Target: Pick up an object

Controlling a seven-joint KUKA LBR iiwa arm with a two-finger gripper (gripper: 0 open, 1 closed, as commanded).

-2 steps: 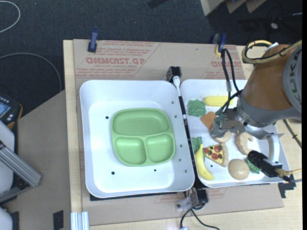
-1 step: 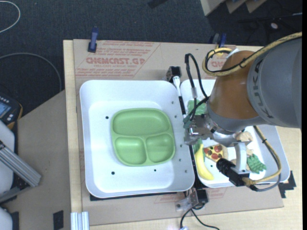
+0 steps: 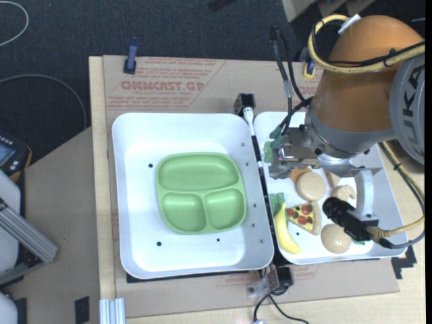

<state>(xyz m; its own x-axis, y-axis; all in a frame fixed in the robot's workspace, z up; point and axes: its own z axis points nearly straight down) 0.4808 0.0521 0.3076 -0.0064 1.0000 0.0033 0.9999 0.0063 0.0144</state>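
the arm (image 3: 364, 86) hangs over the right bin (image 3: 385, 248), its bulk hiding the gripper's tips, so i cannot tell its state. in that bin, at about 6 o'clock from the wrist, lie toy foods: a banana (image 3: 286, 233), a pizza slice (image 3: 303, 217) and round tan buns (image 3: 311, 185). a green divided plate (image 3: 201, 192) sits mid left bin (image 3: 135, 154), at 9 o'clock.

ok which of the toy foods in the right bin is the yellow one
The banana, lying along the left edge of the right bin beside the pizza slice. The round pieces are tan.
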